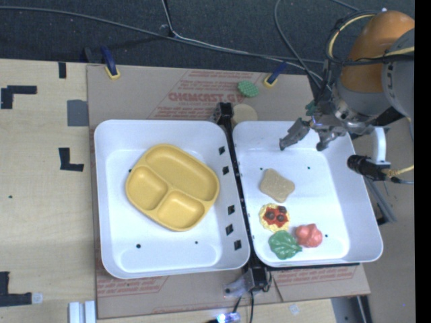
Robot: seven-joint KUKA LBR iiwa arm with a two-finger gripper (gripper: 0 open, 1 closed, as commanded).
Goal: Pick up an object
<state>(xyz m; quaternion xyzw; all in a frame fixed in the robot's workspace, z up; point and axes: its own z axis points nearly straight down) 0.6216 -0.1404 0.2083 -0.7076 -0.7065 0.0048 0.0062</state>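
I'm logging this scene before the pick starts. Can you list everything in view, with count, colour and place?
bins: 2, white, side by side on the bench
tray: 1, yellow, three compartments, in the left bin
biscuit: 1, tan, middle of the right bin
pizza toy: 1, yellow with red and dark bits, below the biscuit
green toy: 1, green, near edge of the right bin
red toy: 1, red, touching the green toy's right
green disc: 1, green, on the cardboard behind the bins
clamps: 2, blue and yellow, at the cardboard's far edge
gripper: 1, grey, open, over the right bin's far end

Yellow divided tray (172, 186) in left bin (114, 140); green round piece (248, 88) on cardboard (195, 93), upper centre of frame.
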